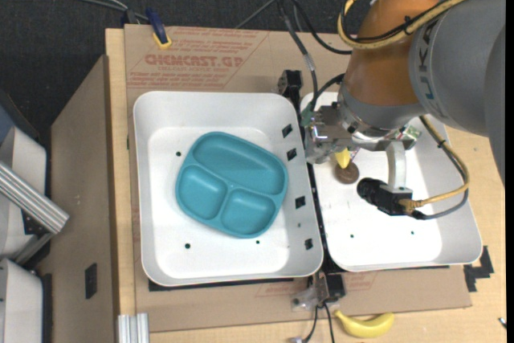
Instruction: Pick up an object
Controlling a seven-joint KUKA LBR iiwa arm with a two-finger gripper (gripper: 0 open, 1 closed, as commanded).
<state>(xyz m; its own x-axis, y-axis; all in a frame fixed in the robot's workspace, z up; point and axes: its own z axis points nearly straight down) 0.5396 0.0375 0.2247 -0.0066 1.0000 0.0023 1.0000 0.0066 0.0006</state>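
Note:
A small brown and yellow object lies in the right bin, near its left wall. My gripper hangs right above this object, under the orange band of the arm, and the wrist hides most of it. I cannot tell whether it touches the object. A blue divided plate lies flat in the middle of the left bin, well apart from the gripper.
A black piece on a yellow cable hangs low over the right bin beside the gripper. A banana lies outside the bins at the bench's front edge. Cables loop behind the arm. Brown cardboard surrounds both bins.

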